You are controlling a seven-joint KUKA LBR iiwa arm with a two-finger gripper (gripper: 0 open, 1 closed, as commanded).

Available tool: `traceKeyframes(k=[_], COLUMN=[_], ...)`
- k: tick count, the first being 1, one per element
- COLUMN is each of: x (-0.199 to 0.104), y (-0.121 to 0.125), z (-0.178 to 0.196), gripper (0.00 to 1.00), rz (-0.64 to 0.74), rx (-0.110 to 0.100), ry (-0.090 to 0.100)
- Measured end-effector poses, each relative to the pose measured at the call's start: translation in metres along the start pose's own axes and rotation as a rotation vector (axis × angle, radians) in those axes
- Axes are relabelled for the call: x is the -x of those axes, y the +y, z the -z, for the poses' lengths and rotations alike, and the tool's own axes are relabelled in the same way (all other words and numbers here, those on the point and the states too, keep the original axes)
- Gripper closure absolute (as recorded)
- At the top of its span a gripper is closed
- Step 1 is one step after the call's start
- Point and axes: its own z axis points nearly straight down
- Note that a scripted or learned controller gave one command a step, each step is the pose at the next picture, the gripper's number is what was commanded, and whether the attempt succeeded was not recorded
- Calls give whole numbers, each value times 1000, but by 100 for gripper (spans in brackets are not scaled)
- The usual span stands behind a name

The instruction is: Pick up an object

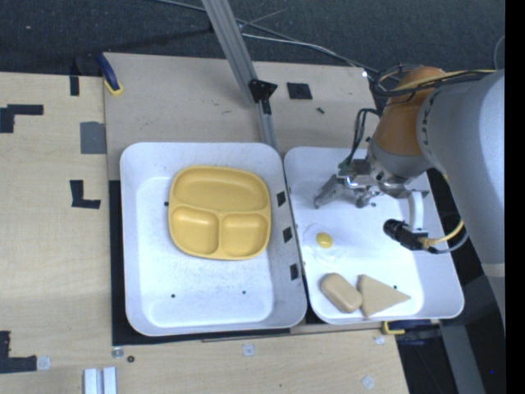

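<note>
In the right bin (435, 290), a small yellow ball (324, 240) lies near the left wall. A tan oblong piece (340, 291) and a tan wedge (381, 295) lie side by side at the front. My gripper (343, 199) hangs over the back half of this bin, above and behind the ball. Its two fingers are spread open with nothing between them. A yellow divided plate (220, 212) rests in the left bin (148, 286).
A grey slanted pole (234, 39) reaches down to the gap between the bins at the back. A black cable with a yellow lead (418, 238) hangs from the wrist over the right bin. Wooden bench surface surrounds the bins.
</note>
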Motion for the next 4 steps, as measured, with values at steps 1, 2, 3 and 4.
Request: traceKeyframes(k=[1,2,3,4], x=[1,9,7,4], y=[1,5,15,14], z=[12,60,119,183], gripper=[100,100,100,100], rz=[0,-1,1,0], rx=[5,3,5,6], ry=[-4,1,1,1])
